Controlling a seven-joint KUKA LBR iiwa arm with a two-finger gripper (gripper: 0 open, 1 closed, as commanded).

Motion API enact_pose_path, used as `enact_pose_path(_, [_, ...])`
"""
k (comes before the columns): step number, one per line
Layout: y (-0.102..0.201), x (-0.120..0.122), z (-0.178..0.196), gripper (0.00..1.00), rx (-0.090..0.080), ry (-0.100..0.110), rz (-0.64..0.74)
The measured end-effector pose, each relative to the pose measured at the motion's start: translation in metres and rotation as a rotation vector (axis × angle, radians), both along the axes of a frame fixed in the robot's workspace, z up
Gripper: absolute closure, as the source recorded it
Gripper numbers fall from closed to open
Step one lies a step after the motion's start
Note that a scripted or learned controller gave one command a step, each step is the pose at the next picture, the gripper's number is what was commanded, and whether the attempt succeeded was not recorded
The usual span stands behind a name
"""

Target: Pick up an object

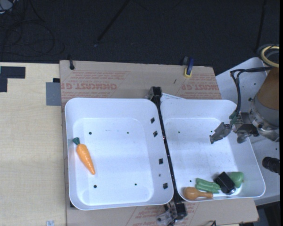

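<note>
My gripper (225,132) hovers over the right bin (179,126), whether clenched or released I cannot tell; a carrot (86,158) lies in the left bin (108,109).

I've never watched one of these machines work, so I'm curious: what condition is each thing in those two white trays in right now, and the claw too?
Carrot: lying flat in the left bin, near its left wall, untouched.
Green vegetable: lying in the right bin, at its front edge.
Orange-brown piece: lying against the green vegetable.
Black object: resting beside a light green piece.
Claw: above the right bin, holding nothing.
</note>
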State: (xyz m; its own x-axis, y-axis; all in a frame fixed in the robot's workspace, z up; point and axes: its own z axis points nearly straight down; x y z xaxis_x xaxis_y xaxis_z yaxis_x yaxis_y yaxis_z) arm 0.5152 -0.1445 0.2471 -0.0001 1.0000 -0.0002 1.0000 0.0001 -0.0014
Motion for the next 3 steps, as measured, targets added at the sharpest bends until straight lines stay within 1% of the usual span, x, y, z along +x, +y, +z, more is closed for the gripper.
enact_pose_path(1, [0.066,0.032,0.213,0.0,-0.001,-0.018,0.007])
enact_pose_path(2, [0.125,0.037,-0.021,0.0,0.002,0.016,0.004])
enact_pose_path(3, [0.185,0.05,-0.062,0.0,0.001,0.005,0.003])
